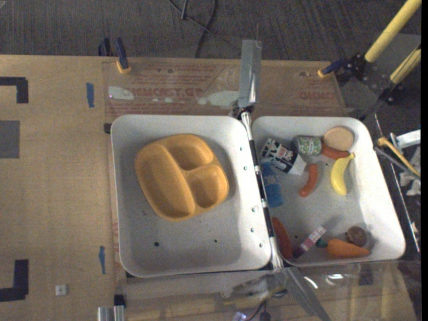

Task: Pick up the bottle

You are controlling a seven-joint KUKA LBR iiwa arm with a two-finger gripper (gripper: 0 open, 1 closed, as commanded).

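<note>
The small pink-and-white bottle (311,238) lies tilted just left of the orange plastic carrot (346,248), in the right white bin (381,199). The gripper's state cannot be told.

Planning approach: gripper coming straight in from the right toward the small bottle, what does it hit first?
Probably the brown round item, just right of the bottle, with the orange carrot beside it. Travelling above them the line looks free; height is unclear from this view.

Wooden bench (60,179) (dark carpet (80,12) beyond)
</note>
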